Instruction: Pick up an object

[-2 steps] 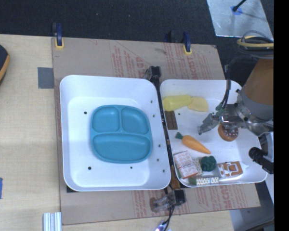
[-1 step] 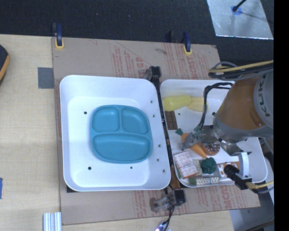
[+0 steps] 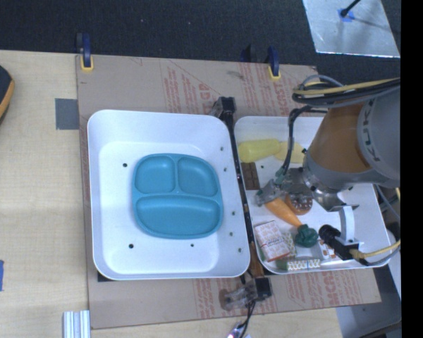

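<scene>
gripper (image 3: pixel 276 191) hovering, grip state: cannot tell | carrot (image 3: pixel 285 213) lying just below it | likely light, stiff, slick: pinching mid-body advised

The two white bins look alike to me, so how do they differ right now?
The left bin holds a single blue divided plate; the right bin holds several small things, among them a yellow one, an orange one and a green one. The left bin lies fully open to view; the right bin is partly covered by the arm reaching over it. Both are shallow, white and sit side by side.
</scene>
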You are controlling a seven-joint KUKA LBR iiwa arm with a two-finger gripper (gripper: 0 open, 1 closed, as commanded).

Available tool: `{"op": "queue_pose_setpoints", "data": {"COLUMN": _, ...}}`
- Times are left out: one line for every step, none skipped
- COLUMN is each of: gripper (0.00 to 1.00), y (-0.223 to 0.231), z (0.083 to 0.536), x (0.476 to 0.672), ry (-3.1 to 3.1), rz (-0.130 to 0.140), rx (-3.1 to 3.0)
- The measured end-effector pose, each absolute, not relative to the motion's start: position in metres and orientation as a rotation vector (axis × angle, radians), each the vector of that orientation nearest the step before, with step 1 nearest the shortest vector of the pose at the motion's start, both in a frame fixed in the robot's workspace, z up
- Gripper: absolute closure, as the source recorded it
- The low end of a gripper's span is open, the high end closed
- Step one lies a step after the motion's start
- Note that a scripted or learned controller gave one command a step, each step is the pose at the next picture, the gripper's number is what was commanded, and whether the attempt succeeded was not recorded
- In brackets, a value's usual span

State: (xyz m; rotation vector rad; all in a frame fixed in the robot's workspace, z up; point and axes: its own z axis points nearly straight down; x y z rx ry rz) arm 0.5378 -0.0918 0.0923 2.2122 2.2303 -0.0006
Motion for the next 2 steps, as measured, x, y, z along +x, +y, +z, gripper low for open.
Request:
{"op": "queue_pose_setpoints", "data": {"gripper": 1.00, "y": -0.096, "z": 0.104, "x": 0.538, "ry": 2.224, "rz": -0.004, "rx": 2.212}}
{"op": "queue_pose_setpoints", "data": {"gripper": 1.00, "y": -0.050, "z": 0.197, "x": 0.531, "ry": 2.230, "rz": 0.007, "rx": 2.211}}
